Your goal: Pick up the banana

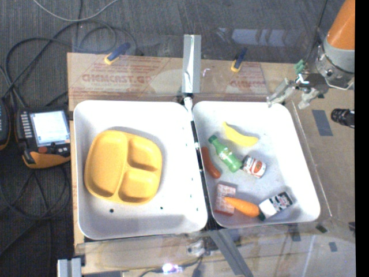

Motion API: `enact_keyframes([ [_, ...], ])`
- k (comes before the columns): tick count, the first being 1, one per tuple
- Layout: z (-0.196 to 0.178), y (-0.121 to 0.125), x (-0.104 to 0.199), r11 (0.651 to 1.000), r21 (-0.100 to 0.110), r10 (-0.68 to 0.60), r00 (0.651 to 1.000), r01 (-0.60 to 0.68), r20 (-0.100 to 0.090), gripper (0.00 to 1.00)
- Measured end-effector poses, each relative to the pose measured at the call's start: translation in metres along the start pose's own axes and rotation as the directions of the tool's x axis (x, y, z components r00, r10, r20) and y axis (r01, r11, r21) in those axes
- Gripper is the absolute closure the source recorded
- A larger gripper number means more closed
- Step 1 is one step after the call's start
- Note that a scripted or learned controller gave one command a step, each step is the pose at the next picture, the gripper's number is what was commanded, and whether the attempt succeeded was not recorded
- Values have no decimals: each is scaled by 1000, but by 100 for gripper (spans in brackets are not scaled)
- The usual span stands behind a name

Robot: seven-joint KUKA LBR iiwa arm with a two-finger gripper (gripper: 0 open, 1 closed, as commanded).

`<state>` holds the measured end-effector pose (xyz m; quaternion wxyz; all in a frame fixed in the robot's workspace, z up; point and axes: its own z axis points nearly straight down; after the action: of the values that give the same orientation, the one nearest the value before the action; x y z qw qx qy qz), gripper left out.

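Right bin (300, 154) holds carrot (242, 206), bottle (225, 153), banana (240, 135).

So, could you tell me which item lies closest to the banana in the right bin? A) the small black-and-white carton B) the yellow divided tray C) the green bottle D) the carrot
C: the green bottle lies just below and to the left of the banana, its cap end almost touching it, while the carrot sits near the right bin's front edge.

Robotics lab, grey carpet floor (34, 45) strewn with loose cables (57, 16), teach pendant (45, 128) by the bench's left edge, clamped cardboard backing (132, 79), two white bins (86, 212)
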<state>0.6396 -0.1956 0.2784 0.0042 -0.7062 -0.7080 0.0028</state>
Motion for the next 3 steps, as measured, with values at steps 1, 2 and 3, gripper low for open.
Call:
enact_keyframes([
  [1, 149, 28, 30, 1000, 2, 2, 1000, -2, 2, 0],
  [2, 188, 11, 50, 1000, -5, 24, 1000, -24, 5, 0],
  [3, 182, 10, 50, 1000, 0, 24, 1000, -24, 4, 100],
])
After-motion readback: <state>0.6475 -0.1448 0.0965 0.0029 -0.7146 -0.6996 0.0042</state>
